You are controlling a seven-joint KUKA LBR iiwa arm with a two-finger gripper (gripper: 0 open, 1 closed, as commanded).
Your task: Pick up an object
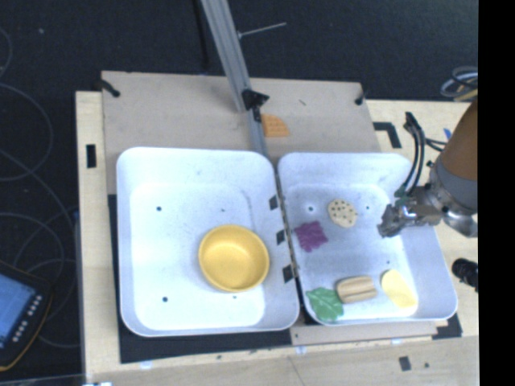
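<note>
The gripper (392, 220) sits at the right of the frame, over the right bin (366, 167), with the arm (459, 175) entering from the right edge. Whether it is released or clenched cannot be told at this resolution, and nothing is visibly grasped.

The candidate objects lie in the right bin: a round cookie (342, 211) just left of the gripper, a purple piece (311, 235) further left, and along the lower rim a green leaf (324, 302), a tan roll (356, 288) and a yellow lemon (398, 289). A yellow bowl (233, 256) sits in the left bin (161, 183).

To perform the step well, the gripper should centre over one object well apart from its neighbours before descending; the cookie appears the nearest isolated choice.

The cookie, being round, has no evident long axis. The tan roll's long axis runs nearly left to right across the frame, so a grasp would best close across its short width.
</note>
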